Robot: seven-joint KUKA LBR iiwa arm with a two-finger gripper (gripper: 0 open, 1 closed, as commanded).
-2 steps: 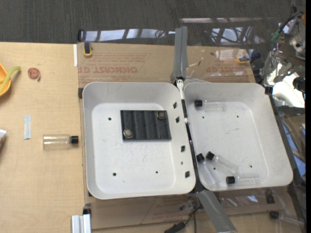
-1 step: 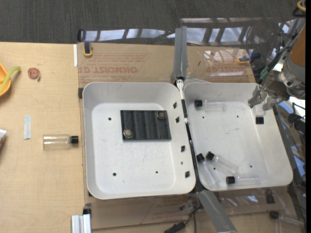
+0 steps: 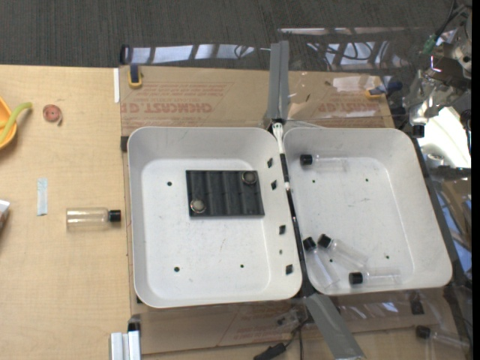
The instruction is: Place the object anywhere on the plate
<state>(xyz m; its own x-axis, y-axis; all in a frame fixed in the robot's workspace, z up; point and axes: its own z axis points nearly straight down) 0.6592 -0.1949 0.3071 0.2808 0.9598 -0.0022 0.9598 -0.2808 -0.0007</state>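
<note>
1. Nearest the camera: a clear vial (image 3: 373,278) with a black cap lies on its side by the near wall of the right bin (image 3: 420,163). It is well right of the dark ribbed plate (image 3: 225,201) and nearer the camera than it.
2. Two more capped vials (image 3: 337,250) lie close together just behind that one, right of the plate's near edge. How the two overlap cannot be made out.
3. A fourth vial (image 3: 326,161) lies flat right of the plate's far edge, across the wall between the bins.
4. The plate sits flat in the left bin (image 3: 150,261), toward the far side of its floor.
5. On the plate: a small round dark piece (image 3: 249,177) at its far right corner and a small round silvery piece (image 3: 198,205) at its near left corner.
6. Left of the plate, outside the bins, another capped vial (image 3: 90,216) lies on the wooden bench (image 3: 60,291).
7. Further left of the plate: a pale strip (image 3: 42,197), a small pink disc (image 3: 51,112) and an orange object (image 3: 6,122) cut by the frame edge.
8. The gripper (image 3: 444,55) is far right of the plate and beyond it, past the right bin's far corner. Glare and clutter there; whether it is open or closed, or has hold of anything, cannot be told.
</note>
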